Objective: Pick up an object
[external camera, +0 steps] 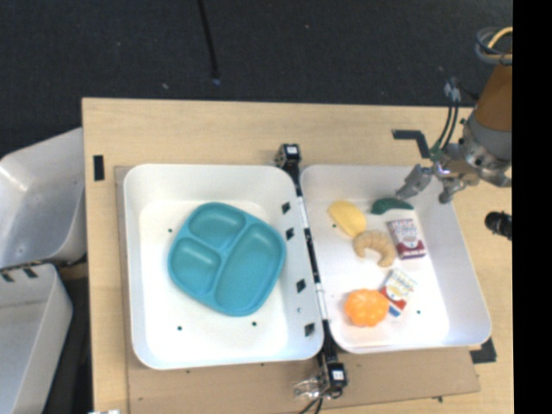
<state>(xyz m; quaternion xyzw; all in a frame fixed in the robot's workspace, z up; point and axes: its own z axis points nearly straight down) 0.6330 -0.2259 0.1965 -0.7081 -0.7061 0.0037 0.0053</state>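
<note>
Overhead, pincer spread wide above right bin, beside green object, nothing grasped.

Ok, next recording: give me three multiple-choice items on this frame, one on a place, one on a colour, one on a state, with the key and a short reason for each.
1. Where does the blue divided plate lie?
A. in the left bin
B. in the right bin
C. on the bare bench

2. What colour is the round fruit near the right bin's front edge?
A. green
B. orange
C. purple

3. What is the state of the croissant?
A. lifted between the gripper's fingers
B. resting on the plate
C. lying loose on the right bin's floor

Key:
1 A, the plate sits inside the left bin's walls.
2 B, the fruit is plainly orange.
3 C, it lies on the floor between the yellow piece and the red packet, apart from the gripper, which is at the bin's far edge.
</note>
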